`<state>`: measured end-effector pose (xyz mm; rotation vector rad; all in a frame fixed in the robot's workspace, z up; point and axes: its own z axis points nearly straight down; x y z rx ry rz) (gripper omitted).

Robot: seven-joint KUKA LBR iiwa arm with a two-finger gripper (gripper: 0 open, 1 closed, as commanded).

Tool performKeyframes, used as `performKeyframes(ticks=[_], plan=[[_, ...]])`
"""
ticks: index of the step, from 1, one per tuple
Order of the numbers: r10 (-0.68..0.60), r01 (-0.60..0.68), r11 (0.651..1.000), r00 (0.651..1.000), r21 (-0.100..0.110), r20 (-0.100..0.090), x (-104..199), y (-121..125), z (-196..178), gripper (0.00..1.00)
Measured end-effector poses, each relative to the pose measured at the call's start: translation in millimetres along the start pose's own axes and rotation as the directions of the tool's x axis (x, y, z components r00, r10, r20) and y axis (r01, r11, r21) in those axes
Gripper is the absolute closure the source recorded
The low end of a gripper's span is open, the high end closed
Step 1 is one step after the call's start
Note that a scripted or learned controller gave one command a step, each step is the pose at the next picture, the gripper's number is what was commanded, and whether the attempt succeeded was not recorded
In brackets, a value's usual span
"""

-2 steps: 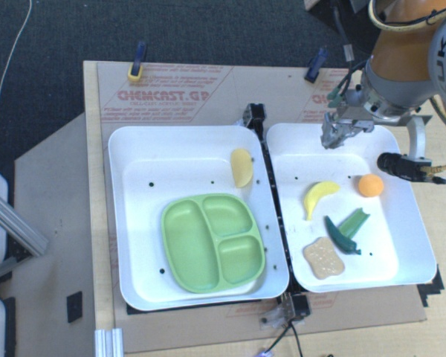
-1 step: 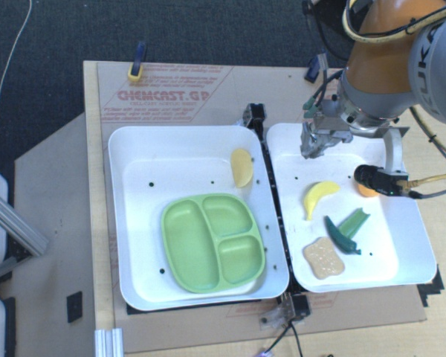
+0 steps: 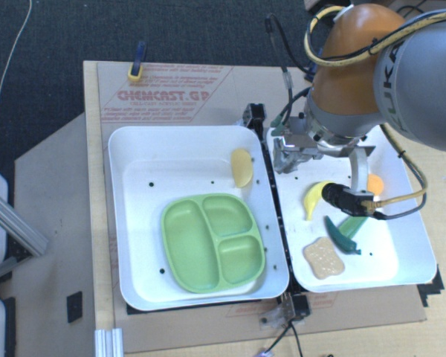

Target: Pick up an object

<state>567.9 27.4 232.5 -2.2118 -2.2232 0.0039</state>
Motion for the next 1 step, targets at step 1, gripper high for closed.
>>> performKeyframes(ticks=[1], plan=[[-0.001,0.001,1.000,1.000,-0.001,-0.001,52.4,-24.5,-6.5,1.00]])
